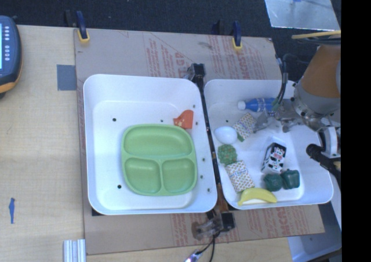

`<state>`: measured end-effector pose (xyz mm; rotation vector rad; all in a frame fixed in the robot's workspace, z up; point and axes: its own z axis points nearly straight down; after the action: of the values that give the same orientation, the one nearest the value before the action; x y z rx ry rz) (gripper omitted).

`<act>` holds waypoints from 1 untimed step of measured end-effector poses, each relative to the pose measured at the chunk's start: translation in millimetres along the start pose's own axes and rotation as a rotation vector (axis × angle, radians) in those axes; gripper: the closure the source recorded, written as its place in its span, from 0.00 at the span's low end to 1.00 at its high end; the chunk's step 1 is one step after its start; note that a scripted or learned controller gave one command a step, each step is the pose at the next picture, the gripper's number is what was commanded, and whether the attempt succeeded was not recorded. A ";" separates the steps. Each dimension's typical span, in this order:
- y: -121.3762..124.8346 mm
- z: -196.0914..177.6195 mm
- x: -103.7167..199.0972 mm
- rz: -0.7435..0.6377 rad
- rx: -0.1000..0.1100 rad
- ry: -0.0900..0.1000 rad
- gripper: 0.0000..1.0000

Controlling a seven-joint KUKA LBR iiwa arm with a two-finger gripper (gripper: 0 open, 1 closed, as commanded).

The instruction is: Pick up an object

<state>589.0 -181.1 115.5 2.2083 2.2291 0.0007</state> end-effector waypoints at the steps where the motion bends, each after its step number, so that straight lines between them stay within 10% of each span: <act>1: 53.9 -38.0 60.5 0.000 -0.001 0.003 0.00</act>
<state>642.2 -120.0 153.6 2.2095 2.2298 0.0057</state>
